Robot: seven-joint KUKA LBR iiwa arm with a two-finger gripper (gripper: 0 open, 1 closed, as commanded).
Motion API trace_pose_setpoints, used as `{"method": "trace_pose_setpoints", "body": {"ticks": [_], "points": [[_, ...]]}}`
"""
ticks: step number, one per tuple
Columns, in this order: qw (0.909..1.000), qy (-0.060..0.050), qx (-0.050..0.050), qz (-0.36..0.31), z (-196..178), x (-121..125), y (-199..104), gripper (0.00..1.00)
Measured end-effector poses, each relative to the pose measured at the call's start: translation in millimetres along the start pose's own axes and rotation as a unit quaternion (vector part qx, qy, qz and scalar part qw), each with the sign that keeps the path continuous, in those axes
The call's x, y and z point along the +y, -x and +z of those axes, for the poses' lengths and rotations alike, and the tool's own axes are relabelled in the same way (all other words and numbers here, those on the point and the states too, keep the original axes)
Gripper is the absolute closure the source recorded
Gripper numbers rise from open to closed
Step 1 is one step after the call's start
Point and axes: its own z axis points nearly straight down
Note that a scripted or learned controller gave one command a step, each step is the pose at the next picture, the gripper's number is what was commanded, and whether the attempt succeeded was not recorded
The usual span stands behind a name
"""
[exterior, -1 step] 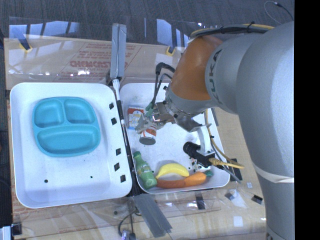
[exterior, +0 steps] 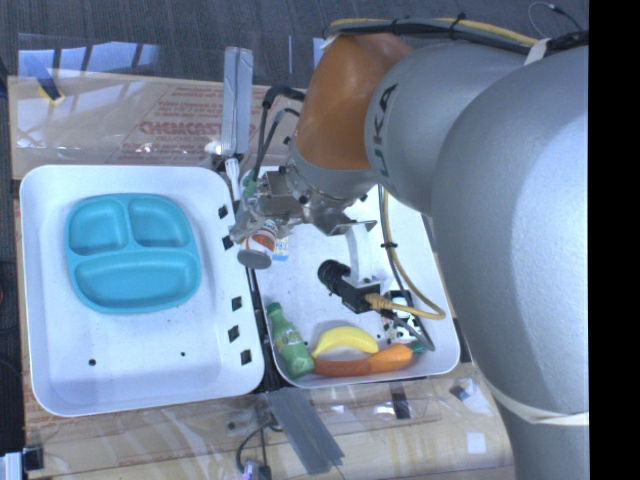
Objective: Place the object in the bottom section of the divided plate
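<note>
- We see the big grey arm with its orange band reaching in from the right, its two-finger gripper (exterior: 262, 230) low over the right white bin's (exterior: 443, 353) left edge
- Its fingers look clamped on a small white bottle with an orange-red label and grey cap (exterior: 262, 244), tilted between them
- The light blue divided plastic plate (exterior: 131, 252) lies in the left white bin (exterior: 120, 383), its wide bottom section bare
- At the right bin's near wall lie a green bottle (exterior: 289, 344), a yellow banana (exterior: 345, 342) and an orange carrot (exterior: 365, 363), close together
</note>
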Motion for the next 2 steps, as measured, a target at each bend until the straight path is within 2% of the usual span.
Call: {"method": "trace_pose_setpoints", "body": {"ticks": [1, 2], "points": [[1.0000, -0.002, 0.000, -0.004, -9, 0, -1, 1.00], [0.9971, -0.001, 0.000, -0.076, 23, 14, -94, 1.00]]}}
